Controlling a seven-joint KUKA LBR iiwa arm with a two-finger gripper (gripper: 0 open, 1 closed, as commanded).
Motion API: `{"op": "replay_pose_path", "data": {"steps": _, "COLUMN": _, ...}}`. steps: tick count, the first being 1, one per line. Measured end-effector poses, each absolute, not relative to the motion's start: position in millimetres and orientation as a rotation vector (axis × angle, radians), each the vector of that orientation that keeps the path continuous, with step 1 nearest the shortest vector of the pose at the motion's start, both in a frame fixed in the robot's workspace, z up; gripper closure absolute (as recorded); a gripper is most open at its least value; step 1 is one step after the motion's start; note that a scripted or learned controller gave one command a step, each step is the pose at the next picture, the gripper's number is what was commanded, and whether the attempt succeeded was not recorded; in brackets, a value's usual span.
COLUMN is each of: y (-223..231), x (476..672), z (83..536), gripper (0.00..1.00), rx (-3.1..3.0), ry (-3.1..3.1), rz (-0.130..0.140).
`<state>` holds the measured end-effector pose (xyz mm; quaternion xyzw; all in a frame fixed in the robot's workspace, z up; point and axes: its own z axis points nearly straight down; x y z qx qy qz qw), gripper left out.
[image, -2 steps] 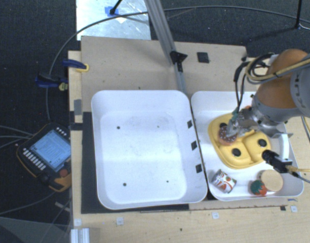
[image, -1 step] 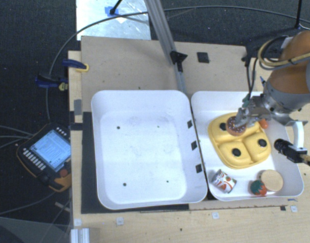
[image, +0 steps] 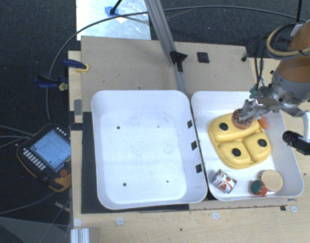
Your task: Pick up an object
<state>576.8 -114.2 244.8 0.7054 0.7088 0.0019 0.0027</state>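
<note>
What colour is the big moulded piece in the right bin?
Yellow, with dark holes, seen in the camera view: the moulded piece.

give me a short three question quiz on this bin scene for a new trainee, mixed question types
1. True or false: the yellow tray lies in the left bin.
2. The gripper is above which thing? A) small can B) brown ring C) tan disc
3. Fill in: the small can lies near the right bin's ____ edge, nearest the camera.

Key: 1 false, it lies in the right bin. 2 B. 3 front.
</note>
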Motion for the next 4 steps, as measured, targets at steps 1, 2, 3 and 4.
{"op": "replay_pose_path", "data": {"steps": 1, "y": -51, "x": 576.2, "z": 246, "gripper": 1.00, "rx": 2.209, "ry": 2.235, "rz": 0.005}}
{"op": "replay_pose_path", "data": {"steps": 2, "y": 3, "x": 579.0, "z": 238, "gripper": 1.00, "rx": 2.210, "ry": 2.233, "rz": 0.003}}
{"op": "replay_pose_path", "data": {"steps": 3, "y": 49, "x": 571.9, "z": 242, "gripper": 1.00, "rx": 2.211, "ry": 2.234, "rz": 0.004}}
{"op": "replay_pose_path", "data": {"steps": 4, "y": 110, "x": 566.6, "z": 233, "gripper": 1.00, "rx": 2.210, "ry": 2.235, "rz": 0.002}}
